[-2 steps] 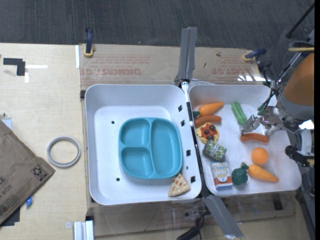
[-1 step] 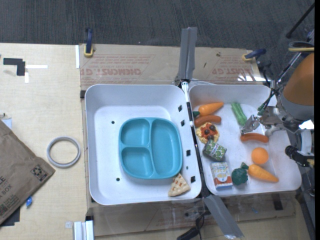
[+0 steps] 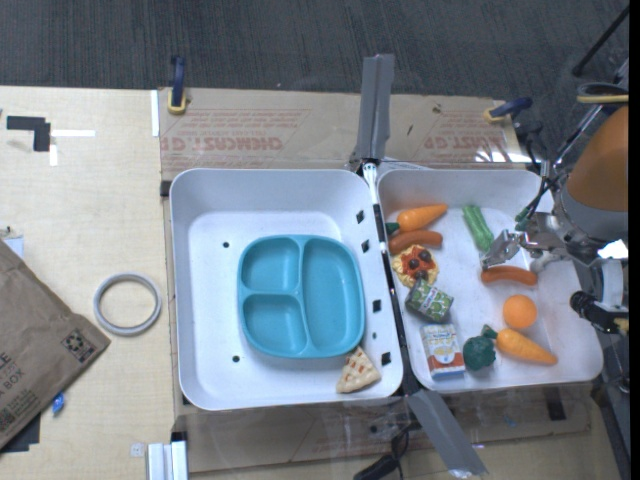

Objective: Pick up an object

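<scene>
Gripper (image 3: pixel 497 255) low in the right-hand shallow white plastic bin (image 3: pixel 585 373) now, metal tips hanging right above the small orange-red toy sausage (image 3: pixel 509 276), close on its upper left end. Whether the jaws are spread or pressed together, I cannot tell; the shiny parts blur into one patch, and nothing shows pinched between them.

The sausage lies flat on the bin floor, just above the round orange toy fruit (image 3: pixel 519 311) and to the right of the green toy cucumber stick (image 3: pixel 477 225). Its long axis runs nearly left to right across the view, the right end dipping a touch lower.

So, by my reading, the step is the close-in for a grasp. Doing it well means turning the jaws to bite across the sausage's short width, centring over its middle rather than that left end, and coming down straight so the tips straddle it without nudging it toward the orange fruit.
</scene>
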Action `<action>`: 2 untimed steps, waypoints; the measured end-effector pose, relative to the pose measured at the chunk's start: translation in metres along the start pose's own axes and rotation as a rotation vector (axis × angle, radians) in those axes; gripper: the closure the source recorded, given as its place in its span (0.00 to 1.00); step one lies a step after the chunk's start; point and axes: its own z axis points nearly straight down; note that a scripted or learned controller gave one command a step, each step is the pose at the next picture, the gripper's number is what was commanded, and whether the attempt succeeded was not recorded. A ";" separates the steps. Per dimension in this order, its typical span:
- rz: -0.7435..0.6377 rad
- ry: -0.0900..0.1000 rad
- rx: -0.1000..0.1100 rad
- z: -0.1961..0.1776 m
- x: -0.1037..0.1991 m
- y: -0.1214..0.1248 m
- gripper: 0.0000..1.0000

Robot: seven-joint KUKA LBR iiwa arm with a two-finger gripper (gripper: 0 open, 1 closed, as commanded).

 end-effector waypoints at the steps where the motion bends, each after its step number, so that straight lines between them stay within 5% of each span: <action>1: 0.002 -0.007 0.000 0.000 0.005 0.015 0.00; 2: 0.024 0.000 0.001 0.001 0.000 -0.010 0.00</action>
